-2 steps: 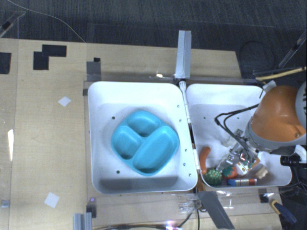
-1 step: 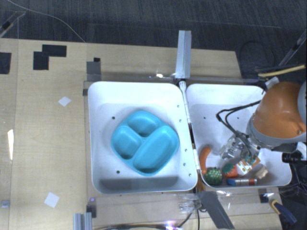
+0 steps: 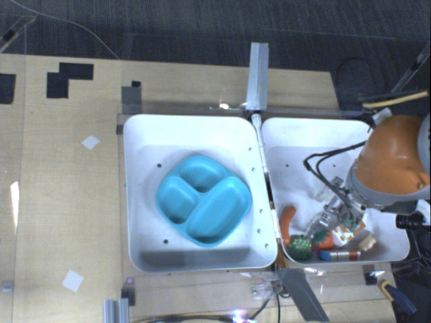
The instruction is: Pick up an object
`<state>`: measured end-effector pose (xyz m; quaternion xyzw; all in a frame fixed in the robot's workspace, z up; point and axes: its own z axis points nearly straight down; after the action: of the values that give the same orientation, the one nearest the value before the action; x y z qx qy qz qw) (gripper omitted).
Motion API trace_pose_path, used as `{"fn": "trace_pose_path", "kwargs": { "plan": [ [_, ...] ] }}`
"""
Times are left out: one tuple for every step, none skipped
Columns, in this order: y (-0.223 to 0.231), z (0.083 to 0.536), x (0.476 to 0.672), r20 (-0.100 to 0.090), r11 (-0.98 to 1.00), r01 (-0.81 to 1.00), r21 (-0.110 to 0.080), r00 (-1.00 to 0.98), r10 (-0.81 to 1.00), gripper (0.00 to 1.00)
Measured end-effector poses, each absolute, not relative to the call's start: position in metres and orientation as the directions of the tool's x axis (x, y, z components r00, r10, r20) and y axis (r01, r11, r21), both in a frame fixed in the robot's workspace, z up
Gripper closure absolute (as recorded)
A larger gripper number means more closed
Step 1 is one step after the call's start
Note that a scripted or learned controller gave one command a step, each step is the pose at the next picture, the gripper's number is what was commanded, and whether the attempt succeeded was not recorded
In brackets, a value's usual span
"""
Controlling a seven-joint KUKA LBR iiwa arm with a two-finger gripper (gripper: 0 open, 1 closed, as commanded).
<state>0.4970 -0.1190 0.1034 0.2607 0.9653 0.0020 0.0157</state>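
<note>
Pale wooden table [image 3: 60,200] carries two white bins side by side. Low in the right bin [image 3: 296,140], near its front wall, lies an orange carrot-like piece [image 3: 287,222], its long axis nearly upright in the view, bowed slightly. Just beside its lower end sits a green ball [image 3: 300,248], with a red-and-white clutter [image 3: 340,244] further right. Above that clutter hangs the claw [image 3: 331,219]; how far it is open I cannot tell. A blue divided tray [image 3: 203,199] fills the left bin [image 3: 145,180].

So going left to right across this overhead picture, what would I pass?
Left bin → blue tray → right bin → orange sausage-shaped toy → gripper → arm's orange band.
</note>
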Motion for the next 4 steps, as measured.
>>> {"fn": "trace_pose_path", "kwargs": {
  "plan": [
    [-0.119,0.103,0.497,-0.029,0.864,0.503,0.012,-0.864,0.503,0.00],
    [-0.149,0.114,0.489,-0.007,0.875,0.484,0.003,-0.875,0.484,0.00],
    [-0.106,0.091,0.492,-0.018,0.999,0.050,-0.003,-0.999,0.050,0.00],
    [-0.106,0.090,0.578,-0.015,0.935,0.355,0.005,-0.935,0.355,0.00]
  ]
}}
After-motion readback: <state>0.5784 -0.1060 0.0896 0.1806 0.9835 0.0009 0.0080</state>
